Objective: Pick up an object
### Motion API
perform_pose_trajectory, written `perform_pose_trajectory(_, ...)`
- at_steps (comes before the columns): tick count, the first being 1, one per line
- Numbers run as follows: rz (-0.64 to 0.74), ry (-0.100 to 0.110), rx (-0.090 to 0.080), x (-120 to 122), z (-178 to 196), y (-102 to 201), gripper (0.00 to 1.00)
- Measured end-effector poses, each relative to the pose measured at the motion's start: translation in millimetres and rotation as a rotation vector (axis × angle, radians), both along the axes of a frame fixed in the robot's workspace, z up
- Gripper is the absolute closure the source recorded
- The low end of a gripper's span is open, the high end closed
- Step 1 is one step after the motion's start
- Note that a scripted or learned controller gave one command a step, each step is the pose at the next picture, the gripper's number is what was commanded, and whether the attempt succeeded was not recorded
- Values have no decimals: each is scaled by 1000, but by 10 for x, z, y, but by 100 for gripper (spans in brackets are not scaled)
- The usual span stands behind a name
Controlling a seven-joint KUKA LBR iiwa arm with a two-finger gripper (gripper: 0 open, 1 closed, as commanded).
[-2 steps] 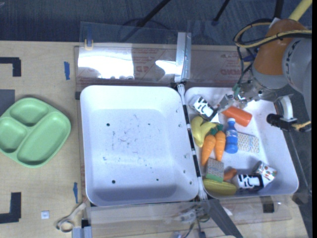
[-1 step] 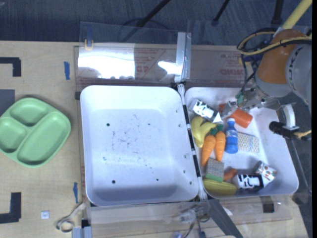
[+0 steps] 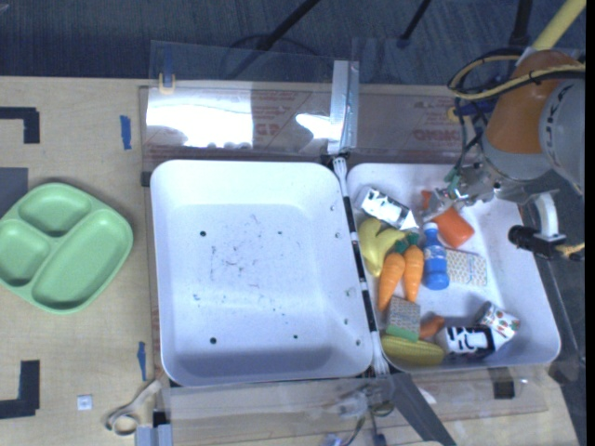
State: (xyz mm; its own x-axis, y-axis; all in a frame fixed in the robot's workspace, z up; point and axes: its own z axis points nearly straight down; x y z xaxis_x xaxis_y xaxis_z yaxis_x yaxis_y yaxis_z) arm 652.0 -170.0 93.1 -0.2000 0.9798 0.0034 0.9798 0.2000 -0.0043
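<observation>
While the gripper hangs over the right bin, its finger state can't be read. Below sit a glossy orange block, two tapered carrots, a blue bottle, bananas and a speckled sponge. A green moulded tray rests beside the scuffed left bin.

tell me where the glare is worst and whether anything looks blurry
Camera view: strongest glare on the clear panel behind the left bin, washing it white; the gripper over the right bin looks slightly soft; the toy carrots read clearly.
</observation>
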Motion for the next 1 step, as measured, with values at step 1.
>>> perform_pose_trajectory(1,-103,-3,-2,57,893,1003,100)
